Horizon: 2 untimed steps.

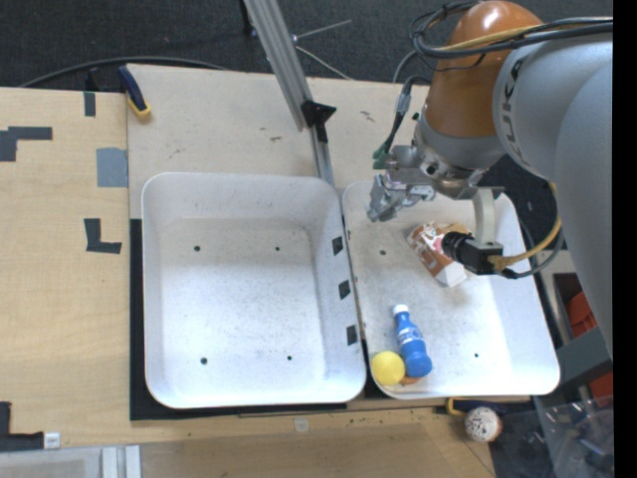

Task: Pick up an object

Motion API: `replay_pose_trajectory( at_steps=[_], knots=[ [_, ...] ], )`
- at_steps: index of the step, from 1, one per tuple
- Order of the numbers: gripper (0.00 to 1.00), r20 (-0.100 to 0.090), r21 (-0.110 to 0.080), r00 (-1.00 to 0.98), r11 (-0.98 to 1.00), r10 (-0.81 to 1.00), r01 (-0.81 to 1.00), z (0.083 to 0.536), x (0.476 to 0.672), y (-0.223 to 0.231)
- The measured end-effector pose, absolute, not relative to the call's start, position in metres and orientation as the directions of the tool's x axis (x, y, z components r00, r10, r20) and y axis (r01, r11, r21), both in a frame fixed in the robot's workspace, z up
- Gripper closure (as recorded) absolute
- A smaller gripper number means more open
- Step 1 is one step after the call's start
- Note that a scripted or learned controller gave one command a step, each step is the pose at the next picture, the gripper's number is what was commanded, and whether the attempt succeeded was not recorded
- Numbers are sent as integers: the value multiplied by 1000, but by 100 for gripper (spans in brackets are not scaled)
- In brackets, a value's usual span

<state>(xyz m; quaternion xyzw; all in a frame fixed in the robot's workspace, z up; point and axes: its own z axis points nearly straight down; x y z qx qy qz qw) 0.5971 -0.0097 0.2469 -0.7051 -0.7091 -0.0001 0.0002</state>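
overhead, tan bench (60, 267), two white bins (244, 287), dark floor (149, 13)

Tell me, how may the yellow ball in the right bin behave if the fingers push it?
The yellow ball looks round and smooth, so it would probably roll away. It lies at the right bin near edge, touching the blue bottle, so both might block it. It seems small, likely light.

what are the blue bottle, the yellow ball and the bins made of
Blue bottle: probably plastic, smooth with a slight sheen and a white cap. Yellow ball: matte, evenly coloured, possibly foam or rubber; hard to tell. Bins: likely moulded white plastic, with rounded corners, thin rims and speckled floors.
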Motion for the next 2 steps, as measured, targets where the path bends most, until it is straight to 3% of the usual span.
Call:
replay_pose_trajectory(
  at_steps=[1,2],
  knots=[
    [100,1,-3,-6,6,1000,1000,233,605,42],
    [100,1,-1,-7,7,1000,1000,222,629,98]
  ],
)
